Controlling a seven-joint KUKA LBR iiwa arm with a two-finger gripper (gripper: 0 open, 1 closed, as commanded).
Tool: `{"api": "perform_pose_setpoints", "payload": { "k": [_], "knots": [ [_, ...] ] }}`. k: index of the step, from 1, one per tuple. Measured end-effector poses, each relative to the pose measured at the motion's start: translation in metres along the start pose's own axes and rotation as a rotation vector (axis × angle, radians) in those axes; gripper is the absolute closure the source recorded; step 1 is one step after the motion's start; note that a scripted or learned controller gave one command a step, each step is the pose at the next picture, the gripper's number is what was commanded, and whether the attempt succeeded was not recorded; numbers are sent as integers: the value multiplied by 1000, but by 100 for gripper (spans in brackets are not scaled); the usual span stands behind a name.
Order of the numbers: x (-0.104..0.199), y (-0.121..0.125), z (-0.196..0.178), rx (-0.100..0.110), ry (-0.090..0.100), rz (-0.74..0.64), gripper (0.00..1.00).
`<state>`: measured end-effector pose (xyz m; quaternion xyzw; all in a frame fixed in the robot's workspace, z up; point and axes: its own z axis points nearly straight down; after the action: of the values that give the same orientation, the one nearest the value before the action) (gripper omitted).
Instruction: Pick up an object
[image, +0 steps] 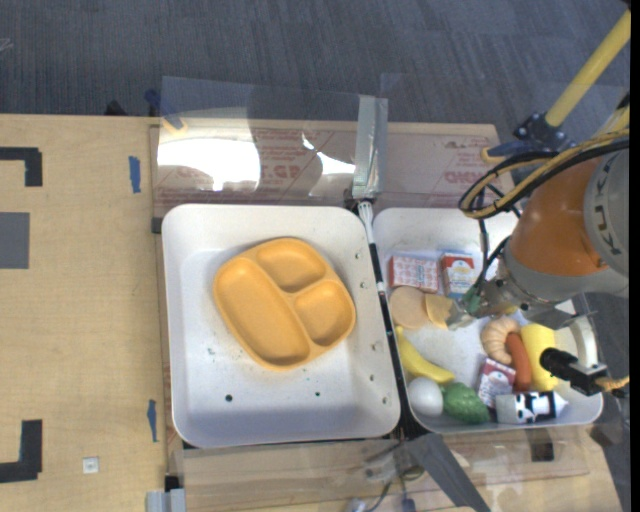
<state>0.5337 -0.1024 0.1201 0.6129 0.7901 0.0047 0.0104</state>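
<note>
The hand (468, 308) sits low in the right bin (392, 232), beside the croissant (497, 338); its opening cannot be determined. Tightly packed items may cause a missed or double grasp.

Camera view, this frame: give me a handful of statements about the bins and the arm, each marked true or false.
1. The orange divided plate lies in the left bin. True.
2. The banana lies on the plate. False: it lies in the right bin, next to a white egg.
3. The gripper is over the right bin. True.
4. The plate's compartments hold toy food. False: all three are bare.
5. The green broccoli sits near the right bin's front edge. True.
</note>
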Motion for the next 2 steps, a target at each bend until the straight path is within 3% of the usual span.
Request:
{"api": "perform_pose_setpoints", "payload": {
  "k": [1, 2],
  "knots": [
    [0, 0, 1, 1, 0, 0, 0],
    [-15, 18, 33, 14, 10, 4, 0]
  ]
}}
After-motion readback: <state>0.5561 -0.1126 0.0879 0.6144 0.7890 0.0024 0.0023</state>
